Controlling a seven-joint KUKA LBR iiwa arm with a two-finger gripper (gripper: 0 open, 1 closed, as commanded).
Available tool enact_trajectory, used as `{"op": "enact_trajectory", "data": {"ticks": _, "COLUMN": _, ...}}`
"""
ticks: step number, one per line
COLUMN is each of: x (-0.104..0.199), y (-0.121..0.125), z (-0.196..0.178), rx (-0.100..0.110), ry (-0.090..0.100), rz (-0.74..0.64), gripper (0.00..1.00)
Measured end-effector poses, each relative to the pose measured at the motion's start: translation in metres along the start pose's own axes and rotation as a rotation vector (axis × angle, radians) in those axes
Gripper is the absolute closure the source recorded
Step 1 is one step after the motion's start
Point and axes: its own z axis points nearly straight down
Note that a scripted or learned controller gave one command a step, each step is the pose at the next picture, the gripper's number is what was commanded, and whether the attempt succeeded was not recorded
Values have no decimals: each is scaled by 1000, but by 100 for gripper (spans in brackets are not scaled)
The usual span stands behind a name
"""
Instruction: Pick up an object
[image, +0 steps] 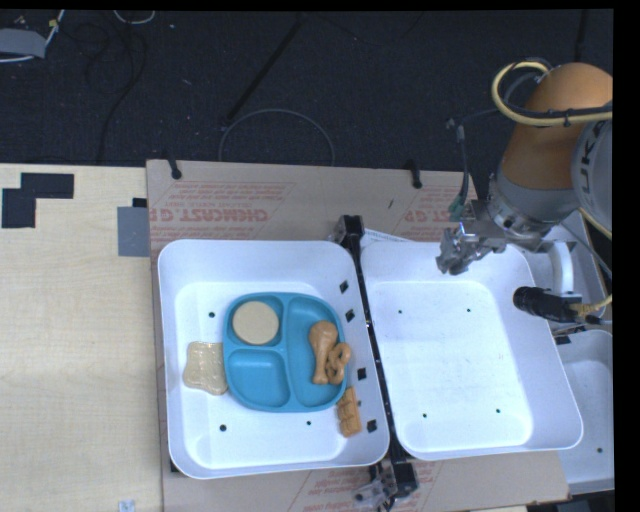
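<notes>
The bench (70, 330) is pale wood, and a brown cardboard sheet (300, 200) lies on it under two white bins. The left bin (190, 270) and the right bin (470, 400) sit side by side and touch in the middle, where black clips join them.

The grey arm (555, 130) with its orange band comes in from the right, above the far right corner of the right bin.

A blue tray (275, 385) with three parts lies flat in the left bin. A round tan cookie (255, 322) sits in its far left part. A twisty tan pretzel-like piece (329, 352) lies in its right part.

A pale, bumpy cracker-like piece (205, 367) lies on the bin floor, touching the left edge of the tray. A small brown lumpy piece (348, 411) lies on the bin floor by the tray's near right corner, close to the bin's right wall.

The pincer (455, 252) hangs over the far edge of the right bin, well apart from all the food pieces. Nothing can be seen between its tips, and I cannot tell if it is open or closed
</notes>
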Motion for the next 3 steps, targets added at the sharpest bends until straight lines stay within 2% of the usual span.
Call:
{"op": "enact_trajectory", "data": {"ticks": 2, "x": 96, "y": -18, "z": 18, "rx": 0, "ry": 0, "rz": 0, "gripper": 100}}
{"op": "enact_trajectory", "data": {"ticks": 3, "x": 145, "y": -31, "z": 5, "rx": 0, "ry": 1, "rz": -2, "gripper": 100}}
